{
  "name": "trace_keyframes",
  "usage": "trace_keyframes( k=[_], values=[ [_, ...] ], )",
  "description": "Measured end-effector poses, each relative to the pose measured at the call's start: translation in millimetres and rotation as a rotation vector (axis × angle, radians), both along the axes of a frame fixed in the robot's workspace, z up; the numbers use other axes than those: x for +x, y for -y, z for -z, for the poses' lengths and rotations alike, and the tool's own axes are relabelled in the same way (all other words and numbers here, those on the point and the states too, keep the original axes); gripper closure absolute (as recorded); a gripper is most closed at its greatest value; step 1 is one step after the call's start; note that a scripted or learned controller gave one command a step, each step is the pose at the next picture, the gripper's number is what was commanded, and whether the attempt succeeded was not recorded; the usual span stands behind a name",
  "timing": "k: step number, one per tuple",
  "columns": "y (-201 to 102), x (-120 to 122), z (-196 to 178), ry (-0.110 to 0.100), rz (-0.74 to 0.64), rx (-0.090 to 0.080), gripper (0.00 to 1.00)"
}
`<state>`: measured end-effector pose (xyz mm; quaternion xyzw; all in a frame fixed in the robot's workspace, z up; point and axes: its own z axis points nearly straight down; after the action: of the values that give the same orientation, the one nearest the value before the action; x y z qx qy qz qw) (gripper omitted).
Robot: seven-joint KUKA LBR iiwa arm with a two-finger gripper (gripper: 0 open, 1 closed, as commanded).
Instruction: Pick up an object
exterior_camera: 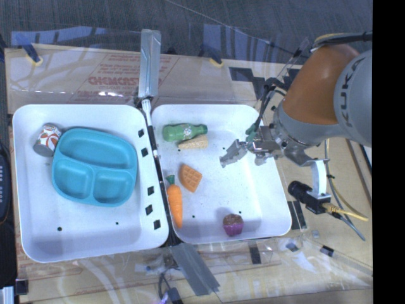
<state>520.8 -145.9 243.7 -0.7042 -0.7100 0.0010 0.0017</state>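
Grey arm low, reaching leftward

The bench is pale wood under clear plastic sheeting. The right bin sits directly on it. The left bin lies just beside the right bin, their inner rims touching along a metal divider strip.
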Motion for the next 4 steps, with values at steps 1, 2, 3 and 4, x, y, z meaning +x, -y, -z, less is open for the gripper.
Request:
trace_keyframes(
  k=[1,2,3,4],
  values=[
    [-50.9,29.4,151.3,0.005,-0.225,-0.006,0.00],
    [-53.7,29.3,142.3,0.002,-0.234,-0.003,1.00],
    [-161.7,92.1,48.7,0.009,-0.230,0.002,1.00],
    [-157.7,90.5,52.0,0.002,-0.224,0.000,0.00]
  ],
)
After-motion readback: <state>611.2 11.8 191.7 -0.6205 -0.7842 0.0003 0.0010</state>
